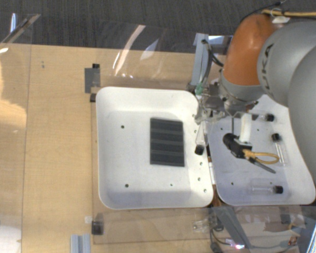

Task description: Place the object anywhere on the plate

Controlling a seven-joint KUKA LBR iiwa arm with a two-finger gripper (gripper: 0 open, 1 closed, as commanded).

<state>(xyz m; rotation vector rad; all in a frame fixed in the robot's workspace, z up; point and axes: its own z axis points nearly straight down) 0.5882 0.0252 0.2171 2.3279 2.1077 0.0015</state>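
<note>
The plate [166,142] is a dark grey ridged rectangle lying in the middle of the left white bin [110,157]. My gripper [204,116] hangs over the seam between the two bins, just right of the plate's far corner. A thin clear tube with a black cap [199,143] shows directly below the gripper, over the left bin's right rim. I cannot tell whether the tube is held or rests on the rim. The grey arm with its orange band [247,46] covers the far part of the right bin.
The right bin [300,191] holds more clear tubes with black caps: one near its front edge [266,187], one upright at the right [277,151], and one further back [267,118]. A yellow-handled tool [263,157] lies in its middle.
</note>
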